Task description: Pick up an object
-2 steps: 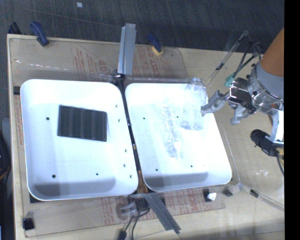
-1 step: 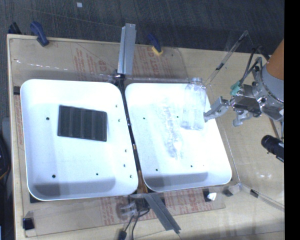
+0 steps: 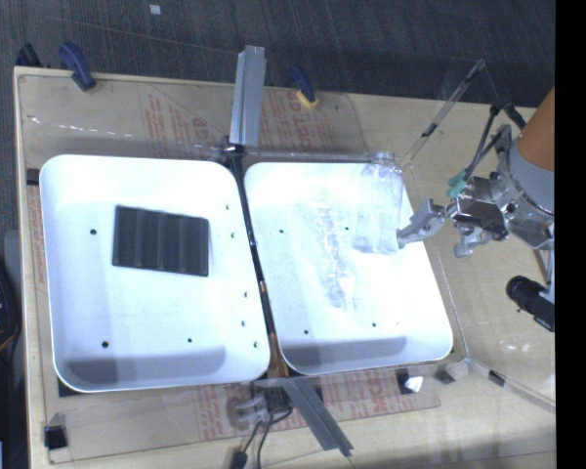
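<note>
Gripper (image 3: 432, 242): spread, pinching nothing, at right rim of right bin (image 3: 425, 345). Left bin (image 3: 68, 360): dark ribbed slab (image 3: 161, 240) lying flat mid-floor, well apart from gripper. Nearest target: clear plastic object (image 3: 376, 208), hard to make out, in right bin's upper right, just left of gripper, seemingly touching nearer fingertip (image 3: 406, 233). Step judged: approach. Best to shift left, centre over clear object, drop low, straddle before closing; likely flimsy and slippery, so close slowly.
</note>
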Motion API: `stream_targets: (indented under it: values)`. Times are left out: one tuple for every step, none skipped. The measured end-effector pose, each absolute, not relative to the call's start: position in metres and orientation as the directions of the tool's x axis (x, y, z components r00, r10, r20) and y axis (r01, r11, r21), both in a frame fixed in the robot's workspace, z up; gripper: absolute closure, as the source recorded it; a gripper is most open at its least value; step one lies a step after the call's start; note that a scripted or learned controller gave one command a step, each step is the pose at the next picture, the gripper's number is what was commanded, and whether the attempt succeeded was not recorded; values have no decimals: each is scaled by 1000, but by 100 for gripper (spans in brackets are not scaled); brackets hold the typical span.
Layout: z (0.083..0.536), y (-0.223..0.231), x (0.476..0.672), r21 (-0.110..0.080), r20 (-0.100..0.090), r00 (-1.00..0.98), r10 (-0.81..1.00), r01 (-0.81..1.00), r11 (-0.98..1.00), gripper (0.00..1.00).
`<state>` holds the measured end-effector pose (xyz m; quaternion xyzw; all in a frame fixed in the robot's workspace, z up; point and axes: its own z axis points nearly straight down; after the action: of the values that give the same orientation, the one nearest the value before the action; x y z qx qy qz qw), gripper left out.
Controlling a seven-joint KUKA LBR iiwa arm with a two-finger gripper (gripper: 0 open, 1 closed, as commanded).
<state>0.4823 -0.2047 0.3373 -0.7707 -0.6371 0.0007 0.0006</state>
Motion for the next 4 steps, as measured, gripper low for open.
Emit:
stream_targets:
  values:
    - [339,-204,478,-4,2,92,996,996,-92,0]
    - [330,-207,478,-2,1,66,998,998,-66,0]
    - [340,-206,479,-3,0,60,998,998,-60,100]
    - [368,-149,492,2,-1,372,928,928,-372,100]
